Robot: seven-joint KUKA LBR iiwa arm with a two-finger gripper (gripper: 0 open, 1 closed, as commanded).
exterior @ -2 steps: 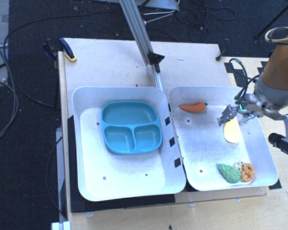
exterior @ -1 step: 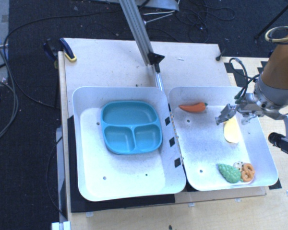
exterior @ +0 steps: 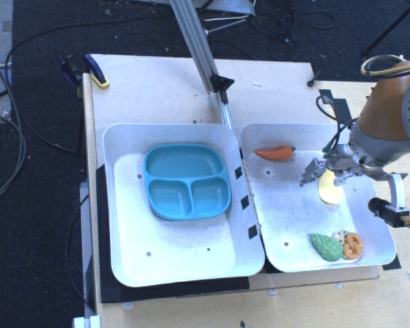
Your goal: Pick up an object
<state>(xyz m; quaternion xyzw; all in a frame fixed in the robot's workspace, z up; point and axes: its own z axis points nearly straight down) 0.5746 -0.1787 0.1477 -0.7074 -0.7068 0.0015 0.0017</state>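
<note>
The bench (exterior: pixel 157 91) bears two shallow white bins side by side, their inner rims touching along the middle. The left bin (exterior: pixel 130 251) holds a blue divided plate (exterior: pixel 188 181), set toward the bin's far half, with bare floor open on its near and left sides. The right bin (exterior: pixel 287 251) holds four loose items. An orange carrot (exterior: pixel 275 153) lies near the far rim, left of centre. A pale yellow piece (exterior: pixel 331 191) lies toward the right side, roughly mid-depth. A green leafy piece (exterior: pixel 326 246) and an orange pretzel-like piece (exterior: pixel 352 245) lie together at the near right corner, touching each other and close to the near rim. The centre and left floor of this bin are bare between the carrot and the corner group. The arm (exterior: pixel 389 115) enters from the right, above the right bin's far right edge. The gripper (exterior: pixel 321 173) hangs directly over the far end of the yellow piece, with one dark finger (exterior: pixel 309 176) projecting to its left; whether the fingers are spread or pressed together cannot be told, and no contact with the piece can be confirmed.
</note>
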